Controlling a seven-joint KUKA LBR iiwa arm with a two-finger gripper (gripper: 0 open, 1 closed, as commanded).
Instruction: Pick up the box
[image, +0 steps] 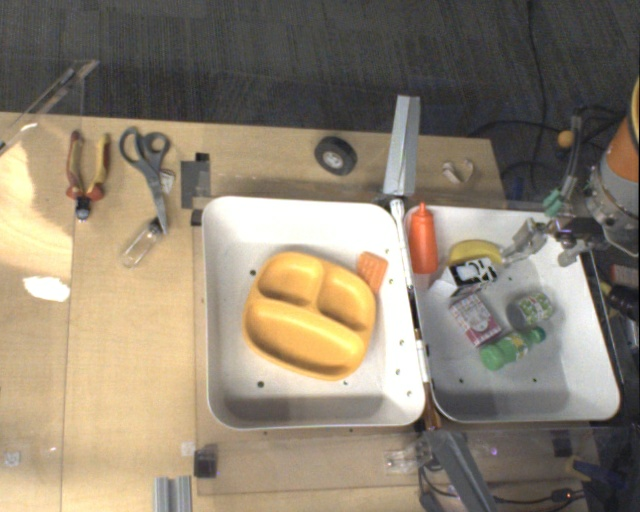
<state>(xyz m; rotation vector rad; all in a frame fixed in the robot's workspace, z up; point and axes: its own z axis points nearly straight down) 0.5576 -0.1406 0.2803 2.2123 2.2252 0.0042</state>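
The box (473, 315) is a small pink and white carton lying flat near the middle of the right bin (590, 400). My gripper (541, 240) hovers over the bin's upper right part, up and to the right of the box and apart from it. Nothing is seen held in it. The grey arm with its orange band (626, 150) comes in at the right edge.
Around the box lie a red bottle (423, 238), a banana (474, 250), a black and white item (472, 271), a green bottle (512, 347) and a clear-wrapped green object (531, 305). The left bin (225, 330) holds a large yellow moulded piece (310, 312) and a small orange piece (372, 268).
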